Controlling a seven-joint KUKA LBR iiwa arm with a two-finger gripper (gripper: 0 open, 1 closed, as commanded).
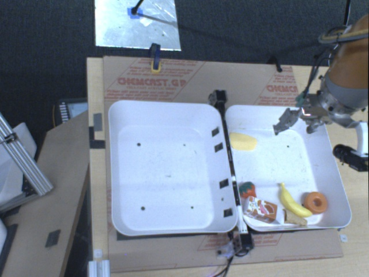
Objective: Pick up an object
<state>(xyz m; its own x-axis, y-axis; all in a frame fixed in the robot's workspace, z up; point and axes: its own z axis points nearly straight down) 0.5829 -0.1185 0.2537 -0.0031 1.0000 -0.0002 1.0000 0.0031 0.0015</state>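
Note:
My gripper (298, 123) hangs above the back of the right bin (323, 160), its two fingers spread open with nothing between them. A pale yellow lump (244, 142) lies in that bin to the gripper's left, near the divider. At the bin's front edge lie a banana (290, 201), an orange ring-shaped item (315, 201), a red and white snack packet (262, 210) and a small red and green toy (247, 189).
The left bin (167, 166) sits beside the right one, joined by a black bar with clips (225, 154). Both rest on a cardboard sheet (173, 79). A shiny metal plate (137, 16) lies behind the bench. An aluminium frame (20, 160) stands at far left.

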